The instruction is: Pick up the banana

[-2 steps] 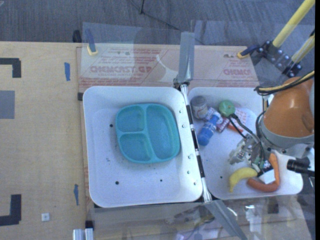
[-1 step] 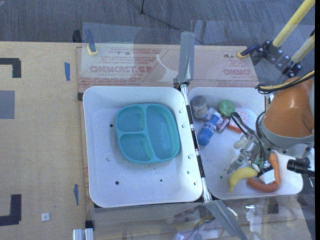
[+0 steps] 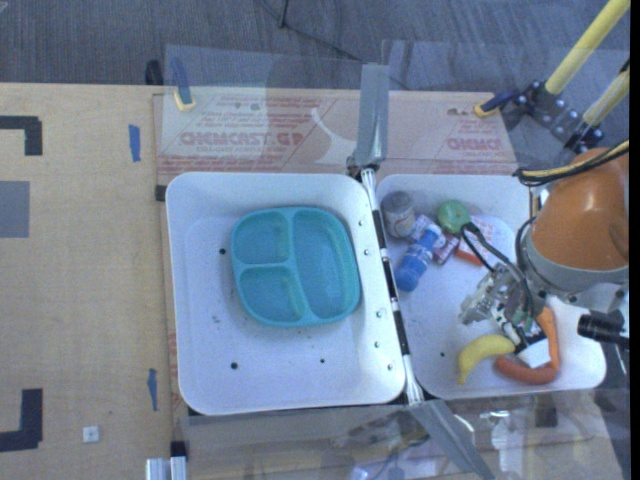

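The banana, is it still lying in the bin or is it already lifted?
Lying in the bin. The banana rests on the floor of the right bin, beside a carrot; the gripper is just above it.

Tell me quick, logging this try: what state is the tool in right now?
Tool: cannot be told; it hangs above the curved yellow banana in the right shallow white bin.
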Controlling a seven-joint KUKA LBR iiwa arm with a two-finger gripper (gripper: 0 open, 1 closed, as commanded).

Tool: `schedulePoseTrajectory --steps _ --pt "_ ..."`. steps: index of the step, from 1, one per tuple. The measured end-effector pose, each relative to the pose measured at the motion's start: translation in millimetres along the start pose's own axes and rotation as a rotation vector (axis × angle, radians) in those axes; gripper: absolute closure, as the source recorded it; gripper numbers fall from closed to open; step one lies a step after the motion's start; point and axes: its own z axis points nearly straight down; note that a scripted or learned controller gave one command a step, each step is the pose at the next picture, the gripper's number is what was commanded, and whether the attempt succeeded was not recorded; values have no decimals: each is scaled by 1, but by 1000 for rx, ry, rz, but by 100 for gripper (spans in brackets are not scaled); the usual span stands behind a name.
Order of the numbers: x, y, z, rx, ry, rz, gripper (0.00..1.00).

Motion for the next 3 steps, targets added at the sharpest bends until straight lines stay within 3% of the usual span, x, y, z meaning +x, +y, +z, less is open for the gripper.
schedulePoseTrajectory --steps 1,2,3 --pt "0 0 0 0 0 0 0" --pt "-14 -59 22 9 16 81 0" --pt "-13 -64 -105 13 21 35 0"
